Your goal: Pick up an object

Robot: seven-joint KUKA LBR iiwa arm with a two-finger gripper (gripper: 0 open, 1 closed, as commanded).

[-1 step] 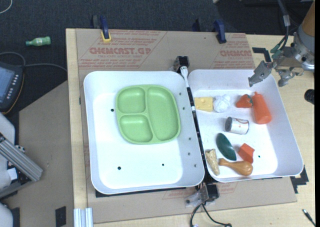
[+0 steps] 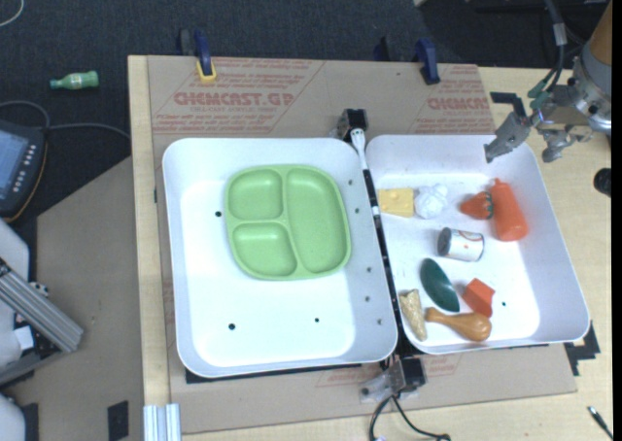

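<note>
Your gripper (image 2: 533, 133) hangs over the far right corner of the right bin (image 2: 564, 264), fingers spread apart with nothing between them. Below it in that bin you have an orange carrot (image 2: 507, 211) touching a small red piece (image 2: 475, 205). To their left sit a white crumpled object (image 2: 431, 200) and a yellow wedge (image 2: 396, 201). Nearer the front lie a grey cylinder (image 2: 461, 244), a dark green leaf-shaped piece (image 2: 438, 284), a red block (image 2: 479, 295), a brown drumstick shape (image 2: 461, 323) and a pale tan piece (image 2: 413, 313). Your left bin (image 2: 194, 322) holds a green divided plate (image 2: 288, 221). Both bins rest on the counter (image 2: 155, 99).
</note>
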